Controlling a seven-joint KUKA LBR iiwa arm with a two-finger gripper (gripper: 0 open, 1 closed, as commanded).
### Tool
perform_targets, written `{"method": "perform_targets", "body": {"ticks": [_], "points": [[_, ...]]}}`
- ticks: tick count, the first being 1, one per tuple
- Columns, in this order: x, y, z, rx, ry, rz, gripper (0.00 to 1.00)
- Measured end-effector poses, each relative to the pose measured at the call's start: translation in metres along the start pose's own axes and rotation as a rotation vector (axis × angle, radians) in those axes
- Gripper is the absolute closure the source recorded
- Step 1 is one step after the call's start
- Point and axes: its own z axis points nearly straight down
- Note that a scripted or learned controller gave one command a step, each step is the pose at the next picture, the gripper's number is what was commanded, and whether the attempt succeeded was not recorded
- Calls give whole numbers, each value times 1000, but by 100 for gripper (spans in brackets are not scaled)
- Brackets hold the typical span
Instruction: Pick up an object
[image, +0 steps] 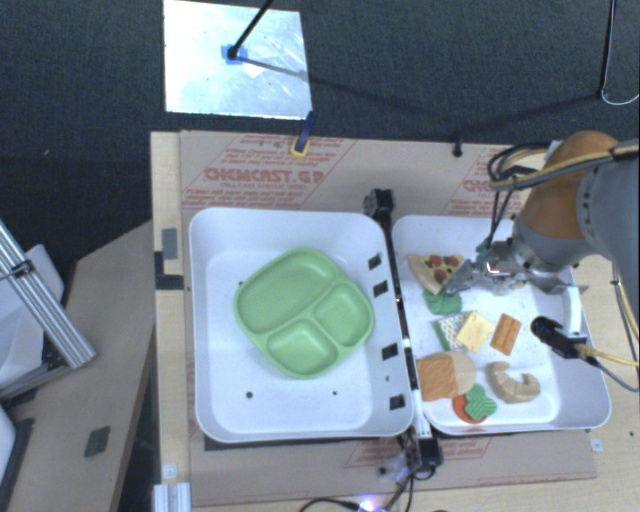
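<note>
Camera view is showing you the arm (585, 205) reaching into the right bin (580, 400), gripper (470, 278) hovering beside the pizza slice (437, 267); you cannot tell its state. Crowded food pieces are risking a nudge instead of a grasp.

Red print reading "CHEMCAST GP" runs across the brown board (262, 172) beneath both bins.

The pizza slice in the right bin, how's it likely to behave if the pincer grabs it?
The pizza slice lies flat and looks thin, so it probably offers little edge to pinch. It looks like a toy, likely light and stiff. Pushed, it would probably slide on the smooth white bin rather than roll.
</note>
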Motion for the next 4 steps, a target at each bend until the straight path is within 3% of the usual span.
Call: {"method": "perform_targets", "body": {"ticks": [1, 3, 4], "points": [[-1, 2, -14, -5, -1, -1, 100], [10, 19, -125, -6, -1, -6, 100], [10, 21, -142, -2, 0, -5, 100]]}}
